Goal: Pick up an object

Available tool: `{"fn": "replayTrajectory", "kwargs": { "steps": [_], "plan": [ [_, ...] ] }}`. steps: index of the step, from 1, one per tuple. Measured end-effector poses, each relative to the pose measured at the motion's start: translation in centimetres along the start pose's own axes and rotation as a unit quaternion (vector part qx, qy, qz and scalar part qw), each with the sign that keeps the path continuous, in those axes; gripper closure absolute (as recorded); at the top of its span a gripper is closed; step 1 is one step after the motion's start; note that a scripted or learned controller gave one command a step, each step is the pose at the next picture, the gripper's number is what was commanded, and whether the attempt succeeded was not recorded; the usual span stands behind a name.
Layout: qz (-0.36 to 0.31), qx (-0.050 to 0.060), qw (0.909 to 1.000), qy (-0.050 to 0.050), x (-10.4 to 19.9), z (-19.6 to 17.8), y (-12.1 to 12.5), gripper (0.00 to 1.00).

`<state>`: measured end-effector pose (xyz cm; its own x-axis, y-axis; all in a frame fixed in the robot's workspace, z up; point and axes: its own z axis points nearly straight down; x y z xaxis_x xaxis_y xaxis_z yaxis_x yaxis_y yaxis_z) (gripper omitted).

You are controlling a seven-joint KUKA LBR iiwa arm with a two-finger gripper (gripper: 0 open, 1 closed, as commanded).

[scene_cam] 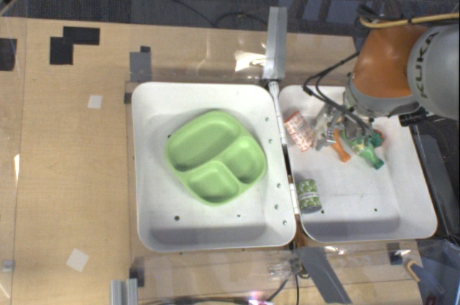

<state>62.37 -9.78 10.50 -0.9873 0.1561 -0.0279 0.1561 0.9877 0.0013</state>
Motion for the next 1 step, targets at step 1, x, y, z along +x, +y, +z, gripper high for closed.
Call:
{"fn": "replayTrajectory", "kwargs": {
  "steps": [1],
  "plan": [
    [0.121, -0.001, 0.9926, 0.007, -2.95, -8.44, 8.41, 1.00]
  ]
}}
